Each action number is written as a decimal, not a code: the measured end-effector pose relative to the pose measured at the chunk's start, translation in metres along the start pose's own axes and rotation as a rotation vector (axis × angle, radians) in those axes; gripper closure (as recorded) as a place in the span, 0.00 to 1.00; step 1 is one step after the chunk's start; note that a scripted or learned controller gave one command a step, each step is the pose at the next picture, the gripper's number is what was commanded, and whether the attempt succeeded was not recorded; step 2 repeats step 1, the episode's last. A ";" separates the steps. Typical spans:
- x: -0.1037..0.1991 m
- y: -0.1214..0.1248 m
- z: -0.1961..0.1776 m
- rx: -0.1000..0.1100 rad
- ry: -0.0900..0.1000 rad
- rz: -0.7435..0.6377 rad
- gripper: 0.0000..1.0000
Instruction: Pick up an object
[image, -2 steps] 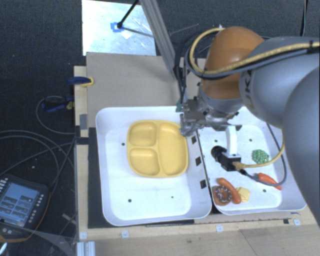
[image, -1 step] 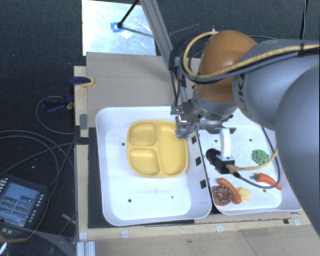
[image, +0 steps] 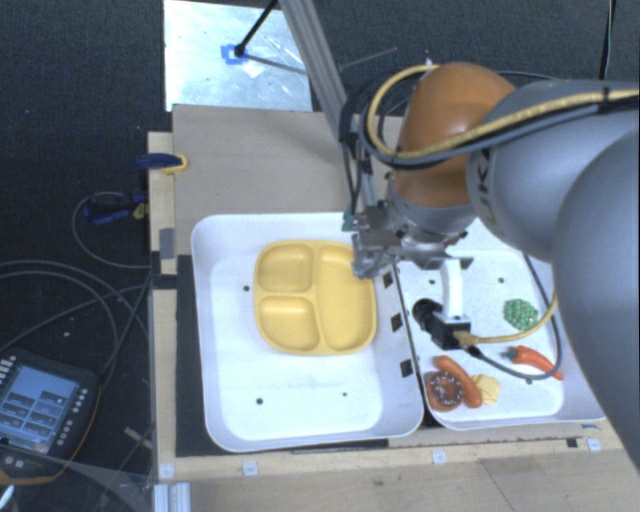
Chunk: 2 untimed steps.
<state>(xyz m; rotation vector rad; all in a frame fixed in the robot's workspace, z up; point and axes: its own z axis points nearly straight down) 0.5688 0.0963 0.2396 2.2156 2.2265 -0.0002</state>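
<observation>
I see gripper (image: 372, 258) low over upper right rim of yellow three-compartment plastic plate (image: 312, 297); contact unclear. Rig note bars comment on its digits, so state stays undetermined. Plate lies flat in left white bin (image: 230, 390), near divider. Grey arm with orange band (image: 455, 120) covers top of right white bin (image: 520, 405). Right bin holds green bumpy toy (image: 520, 313), orange carrot-like toy (image: 533, 359), brown doughnut toy (image: 442, 390), sausage-like toy (image: 460, 380), small pale yellow piece (image: 488, 386). Black handheld pendant (image: 35, 405) sits on floor, far left.

Yellow tray (image: 312, 298) matt smooth plastic, white bins (image: 225, 330) smooth plastic, bench (image: 250, 160) matt wood/cardboard-like, arm (image: 560, 170) grey semi-gloss
</observation>
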 end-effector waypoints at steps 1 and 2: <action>0.000 0.000 0.000 0.000 0.000 0.000 0.00; 0.000 0.000 0.000 0.000 0.000 0.000 0.00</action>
